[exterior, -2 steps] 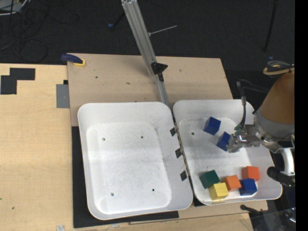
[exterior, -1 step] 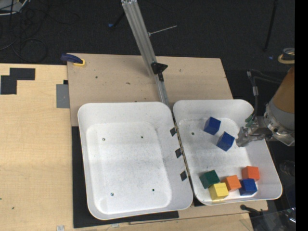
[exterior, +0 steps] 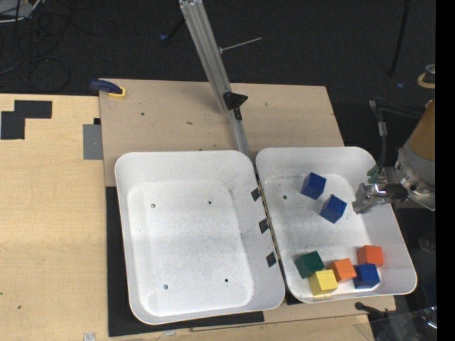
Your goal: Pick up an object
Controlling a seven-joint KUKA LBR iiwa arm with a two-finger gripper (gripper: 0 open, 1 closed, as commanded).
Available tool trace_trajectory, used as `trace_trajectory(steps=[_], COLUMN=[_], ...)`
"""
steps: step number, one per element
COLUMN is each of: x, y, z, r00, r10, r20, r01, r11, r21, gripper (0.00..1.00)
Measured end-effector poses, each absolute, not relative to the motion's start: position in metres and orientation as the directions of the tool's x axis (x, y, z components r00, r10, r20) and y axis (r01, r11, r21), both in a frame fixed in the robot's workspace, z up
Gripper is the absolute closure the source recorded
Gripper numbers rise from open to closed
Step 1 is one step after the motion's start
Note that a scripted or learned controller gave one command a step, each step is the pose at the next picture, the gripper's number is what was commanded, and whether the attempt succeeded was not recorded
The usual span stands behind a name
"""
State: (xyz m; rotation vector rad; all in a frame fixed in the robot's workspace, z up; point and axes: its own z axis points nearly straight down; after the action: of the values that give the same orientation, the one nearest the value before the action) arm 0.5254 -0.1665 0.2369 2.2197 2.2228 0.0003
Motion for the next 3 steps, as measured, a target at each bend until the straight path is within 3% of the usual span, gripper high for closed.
trace_trajectory(steps=[3], x=[0.602], y=[-0.022], z=[0.224], r00=[-0.003], r10=[1.000], r20=[0.001], r01=[1.000], r11=[0.003], r21=[-0.002], gripper=[1.00])
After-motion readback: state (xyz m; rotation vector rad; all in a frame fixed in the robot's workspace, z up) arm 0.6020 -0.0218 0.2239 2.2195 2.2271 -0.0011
